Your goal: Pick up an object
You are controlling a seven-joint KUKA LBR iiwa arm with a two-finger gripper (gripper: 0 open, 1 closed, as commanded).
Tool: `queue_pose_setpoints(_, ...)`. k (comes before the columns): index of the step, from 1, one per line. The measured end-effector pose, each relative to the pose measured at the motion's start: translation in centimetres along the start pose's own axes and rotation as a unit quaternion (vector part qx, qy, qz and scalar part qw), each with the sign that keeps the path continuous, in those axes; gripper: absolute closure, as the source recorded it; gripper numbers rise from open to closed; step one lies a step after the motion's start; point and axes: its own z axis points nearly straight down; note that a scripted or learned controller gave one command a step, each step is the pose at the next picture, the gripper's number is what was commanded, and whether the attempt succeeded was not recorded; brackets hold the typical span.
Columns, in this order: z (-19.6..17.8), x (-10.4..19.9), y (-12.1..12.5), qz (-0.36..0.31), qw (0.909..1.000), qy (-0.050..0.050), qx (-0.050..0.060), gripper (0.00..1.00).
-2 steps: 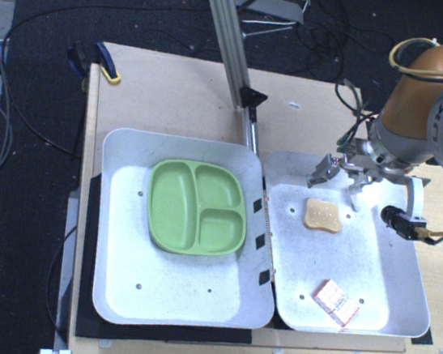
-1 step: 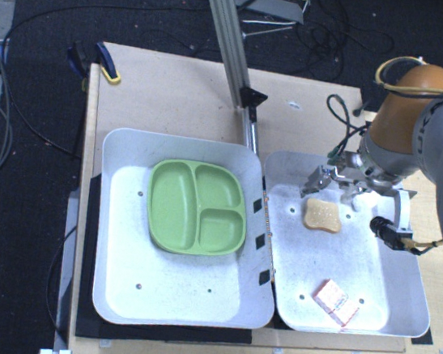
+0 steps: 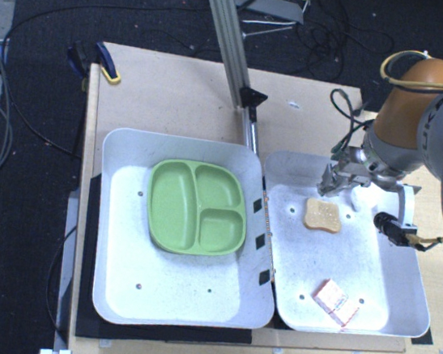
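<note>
A tan slice of toast (image 3: 323, 217) lies flat in the upper middle of the right bin (image 3: 404, 271). My gripper (image 3: 331, 186) hangs just above the toast's far edge, at the back of that bin, pointing down. A small pink and white packet (image 3: 332, 301) rests near the right bin's front edge, well away from the gripper. Nothing shows between the gripper and the toast.
The left bin (image 3: 111, 263) holds a green three-compartment tray (image 3: 198, 207). A slanted metal pole (image 3: 235, 51) rises from between the bins at the back. The arm's grey body and orange band (image 3: 422, 86) fill the upper right. Cables trail beside the right bin (image 3: 398, 230).
</note>
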Motion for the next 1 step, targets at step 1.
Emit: queue_pose_setpoints(1, -6.19, 0.26, -0.44, -0.001, 1.0, 0.0, -0.002, 1.0)
